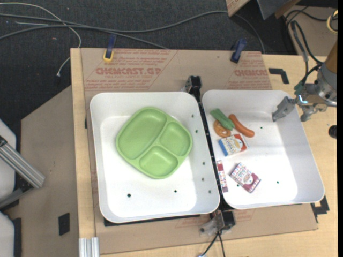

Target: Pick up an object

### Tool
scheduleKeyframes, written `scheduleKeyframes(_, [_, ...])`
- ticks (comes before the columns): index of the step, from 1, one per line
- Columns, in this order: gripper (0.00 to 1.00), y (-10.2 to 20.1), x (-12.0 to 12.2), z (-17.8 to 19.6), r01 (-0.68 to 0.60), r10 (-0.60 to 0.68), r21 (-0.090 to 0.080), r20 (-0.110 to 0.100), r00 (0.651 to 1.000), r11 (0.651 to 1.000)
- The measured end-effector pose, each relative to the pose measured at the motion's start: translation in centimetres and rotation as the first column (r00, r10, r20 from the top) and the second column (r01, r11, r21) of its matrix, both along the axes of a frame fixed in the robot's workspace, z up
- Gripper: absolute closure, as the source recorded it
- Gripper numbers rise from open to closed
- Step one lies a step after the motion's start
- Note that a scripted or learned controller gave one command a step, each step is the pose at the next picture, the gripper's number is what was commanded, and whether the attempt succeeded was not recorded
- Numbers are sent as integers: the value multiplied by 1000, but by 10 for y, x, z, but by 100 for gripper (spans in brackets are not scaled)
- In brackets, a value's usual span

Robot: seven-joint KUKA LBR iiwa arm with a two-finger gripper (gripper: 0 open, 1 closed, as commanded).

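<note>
At the right bin's (308, 143) far right corner hangs the gripper (293, 110), fingers spread and pinching nothing. Along that bin's left edge lie a green pod (221, 117), a sausage (241, 126), a carton (232, 144) and a packet (245, 176) (nearer the front). A green plate (154, 142) sits mid left bin (107, 197).

The arm (328, 82) is cut off by the right edge. The orange item (221, 127) lies partly hidden under the green item (221, 117). Print on the packets (245, 176) is too small to read.
</note>
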State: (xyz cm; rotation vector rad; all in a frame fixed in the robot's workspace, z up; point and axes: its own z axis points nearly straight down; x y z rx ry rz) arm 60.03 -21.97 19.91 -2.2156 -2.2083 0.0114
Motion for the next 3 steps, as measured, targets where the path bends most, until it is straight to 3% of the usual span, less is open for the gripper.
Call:
scheduleKeyframes(1, [0, 1, 3, 8, -4, 4, -4, 14, 1000, 1000])
scheduleKeyframes(2, [0, -1, -4, -51, -3, 3, -2, 9, 1000, 1000])
scheduleKeyframes(3, [0, 5, 4, -108, -6, 6, -2, 10, 1000, 1000])
